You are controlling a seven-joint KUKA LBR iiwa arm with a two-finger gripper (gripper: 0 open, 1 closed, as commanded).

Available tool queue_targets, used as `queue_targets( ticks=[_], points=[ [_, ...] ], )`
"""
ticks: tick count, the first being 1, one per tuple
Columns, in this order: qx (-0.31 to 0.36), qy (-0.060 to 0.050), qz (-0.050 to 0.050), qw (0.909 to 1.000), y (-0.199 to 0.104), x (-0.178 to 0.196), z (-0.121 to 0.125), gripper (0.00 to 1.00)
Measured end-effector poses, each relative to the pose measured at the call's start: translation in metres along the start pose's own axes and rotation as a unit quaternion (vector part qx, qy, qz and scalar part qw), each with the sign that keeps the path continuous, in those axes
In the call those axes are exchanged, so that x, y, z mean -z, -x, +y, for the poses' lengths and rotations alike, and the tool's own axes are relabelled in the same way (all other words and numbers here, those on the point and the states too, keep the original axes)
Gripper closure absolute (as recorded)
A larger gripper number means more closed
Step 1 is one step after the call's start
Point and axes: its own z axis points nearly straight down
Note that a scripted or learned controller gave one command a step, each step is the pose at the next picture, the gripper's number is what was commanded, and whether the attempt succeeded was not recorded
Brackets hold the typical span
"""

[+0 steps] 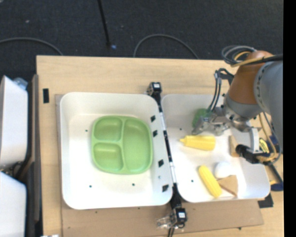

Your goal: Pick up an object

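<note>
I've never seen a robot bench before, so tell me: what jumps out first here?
The bright green divided plate lies alone in the left bin. In the right bin, the grey and orange arm reaches in over a green object, with two yellow pieces and a white ball nearby.
</note>
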Motion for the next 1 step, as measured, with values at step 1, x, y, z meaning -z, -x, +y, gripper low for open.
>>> queue_targets(
  ticks=[1],
  points=[
    [-0.001,0.002,-0.001,1.0000,0.0013,-0.0005,0.0002,0.00]
  ],
)
